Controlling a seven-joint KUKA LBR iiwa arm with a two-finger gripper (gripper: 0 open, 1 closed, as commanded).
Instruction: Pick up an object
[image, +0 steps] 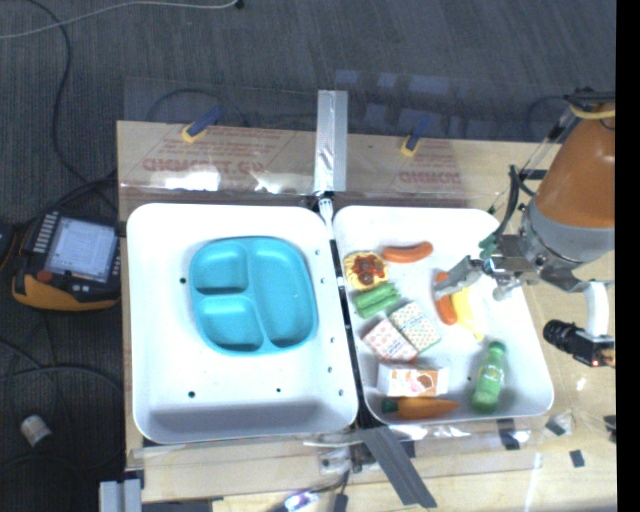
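My gripper (478, 282) hovers over the right bin (520, 330), near its upper right part, and stands open with nothing between its fingers. Just below it lie a yellow banana (466, 308) and a small orange piece (446, 310). A red sausage (407, 252) lies to its upper left. Further left are a pizza slice (365, 267) and a green vegetable (375, 297). Two patterned boxes (402, 333) sit mid-bin. A green bottle (488, 378), a small carton (410, 380) and a carrot (422, 407) lie along the front.
The left bin (160, 380) holds a blue divided plate (252, 293). A metal divider post (331, 140) stands behind the seam between the bins. The grey and orange arm (585, 190) comes in from the right.
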